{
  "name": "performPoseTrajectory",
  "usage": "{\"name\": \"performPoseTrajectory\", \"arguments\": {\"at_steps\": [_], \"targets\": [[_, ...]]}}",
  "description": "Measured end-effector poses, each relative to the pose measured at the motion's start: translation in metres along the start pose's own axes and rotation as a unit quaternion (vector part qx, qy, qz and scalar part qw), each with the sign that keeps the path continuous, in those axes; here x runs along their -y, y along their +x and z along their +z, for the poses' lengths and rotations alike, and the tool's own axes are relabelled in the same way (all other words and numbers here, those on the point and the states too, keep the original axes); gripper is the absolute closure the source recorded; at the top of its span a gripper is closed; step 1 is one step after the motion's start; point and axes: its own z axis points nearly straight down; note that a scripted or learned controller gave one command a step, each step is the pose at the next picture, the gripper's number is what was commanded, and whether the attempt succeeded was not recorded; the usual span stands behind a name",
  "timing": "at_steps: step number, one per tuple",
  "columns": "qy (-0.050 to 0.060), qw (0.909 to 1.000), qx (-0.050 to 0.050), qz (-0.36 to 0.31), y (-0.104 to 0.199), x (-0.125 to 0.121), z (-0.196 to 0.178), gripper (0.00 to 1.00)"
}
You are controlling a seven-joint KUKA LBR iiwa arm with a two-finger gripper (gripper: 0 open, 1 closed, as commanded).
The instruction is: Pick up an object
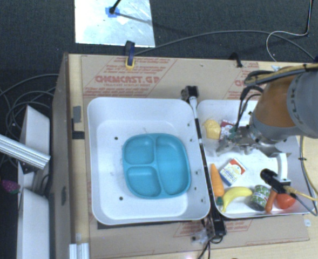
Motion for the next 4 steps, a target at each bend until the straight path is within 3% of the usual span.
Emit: {"name": "performPoseTrajectory", "arguments": {"at_steps": [1,2,3,4], "targets": [[0.0,1.0,0.0,0.0,0.012,-0.052,0.01,0.0],[0.001,1.0,0.0,0.001,0.006,-0.027,0.01,0.0],[0.002,1.0,0.0,-0.001,0.001,-0.092,0.01,0.0],[0.0,1.0,0.0,-0.001,0.011,-0.081,0.009,0.0]]}}
